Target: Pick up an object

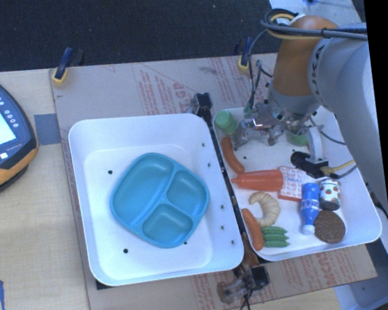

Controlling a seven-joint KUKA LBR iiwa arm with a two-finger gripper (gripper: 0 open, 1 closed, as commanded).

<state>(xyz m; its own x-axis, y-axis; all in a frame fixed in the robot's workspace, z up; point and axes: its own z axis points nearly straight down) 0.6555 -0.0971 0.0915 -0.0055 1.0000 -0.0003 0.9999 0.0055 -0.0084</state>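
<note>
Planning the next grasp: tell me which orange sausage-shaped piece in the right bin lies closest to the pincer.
The upper sausage, lying along the right bin's left wall just below the green piece. The other sausage lies near the bin's front, beside the green beans, farther from the pincer.

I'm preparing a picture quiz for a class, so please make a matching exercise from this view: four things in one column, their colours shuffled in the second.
Things:
1. divided plate
2. toy carrot
3. pea pod
4. round cookie

Colours:
A. brown
B. green
C. blue
D. orange

Pairs: 1-C, 2-D, 3-B, 4-A
</note>
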